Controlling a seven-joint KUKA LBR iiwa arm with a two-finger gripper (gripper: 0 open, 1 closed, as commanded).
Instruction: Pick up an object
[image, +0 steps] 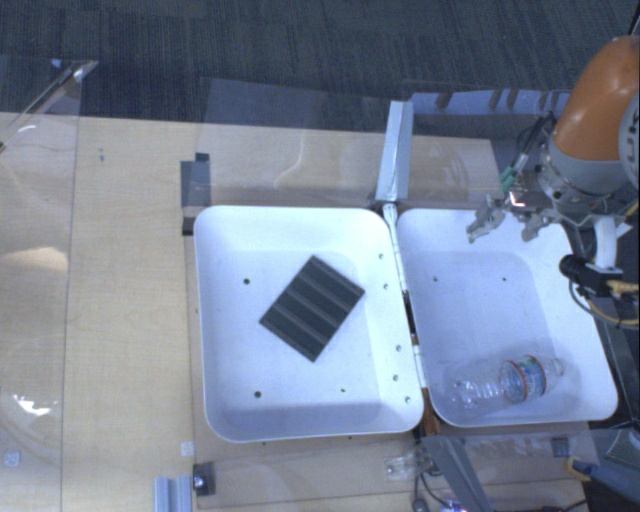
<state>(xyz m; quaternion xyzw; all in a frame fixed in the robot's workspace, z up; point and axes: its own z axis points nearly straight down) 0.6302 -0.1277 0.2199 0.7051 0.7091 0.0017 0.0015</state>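
Camera view, looking down at a slant on a pale wooden bench (120, 300) with two shallow white bins side by side. One object lies in each bin, two in all. The left bin (225, 400) holds one dark grey ribbed rectangular pad (312, 307), lying flat near the middle and turned at an angle to the bin's sides. The right bin (590, 400) holds one clear plastic bottle (505, 383) with a blue and red label, lying on its side near the front edge; its see-through body is hard to tell from the white floor.

One grey arm with an orange band (598, 100) enters from the right, cut off by the picture's edge. Its gripper (505, 222) hangs over the back edge of the right bin, well apart from the bottle. The two fingers (483, 222) are spread wide with nothing between them. Cables near the wrist are tangled and hard to make out.
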